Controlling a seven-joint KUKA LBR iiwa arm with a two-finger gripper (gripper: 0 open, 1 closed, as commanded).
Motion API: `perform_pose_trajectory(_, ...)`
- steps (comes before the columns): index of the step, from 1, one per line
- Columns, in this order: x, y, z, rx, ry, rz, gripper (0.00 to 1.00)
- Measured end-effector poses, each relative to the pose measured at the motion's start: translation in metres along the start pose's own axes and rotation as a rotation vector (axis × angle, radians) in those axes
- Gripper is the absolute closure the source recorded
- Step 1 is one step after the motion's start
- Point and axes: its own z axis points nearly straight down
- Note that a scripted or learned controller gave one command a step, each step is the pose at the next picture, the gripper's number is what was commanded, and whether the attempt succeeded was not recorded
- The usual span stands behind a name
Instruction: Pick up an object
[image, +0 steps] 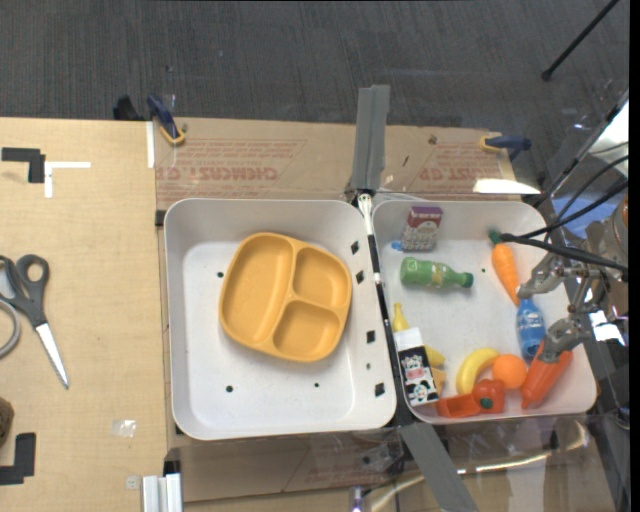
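White plastic is framing the scene as the claw (560, 325) is hanging over the far right side of the right bin (455, 222), its metal fingers spread apart and closing on nothing. The step in hand looks to be the approach: the claw is hovering above a cluster of toys, with no object yet between its fingers.

Taking the blue bottle (530, 327) as the landmark, the claw is sitting just to its right, one finger reaching close to the bottle's cap and the other pointing down toward the lower carrot (540, 380), which is lying just below and to the right of the bottle. An orange (509, 371) is resting just below the bottle, a banana (474, 367) further to the lower left, and a red toy (470, 402) beneath those at the bin's near wall. A second carrot (506, 270) is lying above the bottle, a green bottle (434, 273) up and to the left, and a small purple carton (423, 228) beyond that near the bin's back wall. A cow-patterned carton (415, 368) is lying well to the left, against the divider. A yellow divided plate (286, 296) is sitting in the left bin (190, 330), far left of the bottle.

The next move appears to call for a straight descent and a squeeze, most likely on the blue bottle or the lower carrot; the crowding there is raising the risk of a glancing grip.
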Motion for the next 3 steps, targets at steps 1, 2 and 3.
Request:
perform_pose_trajectory(1, -0.072, -0.041, 0.117, 0.0, 0.0, 0.039, 0.0)
perform_pose_trajectory(2, -0.105, -0.059, 0.169, 0.001, -0.004, 0.074, 0.0)
perform_pose_trajectory(3, -0.133, -0.06, 0.168, 0.002, -0.006, 0.082, 0.0)
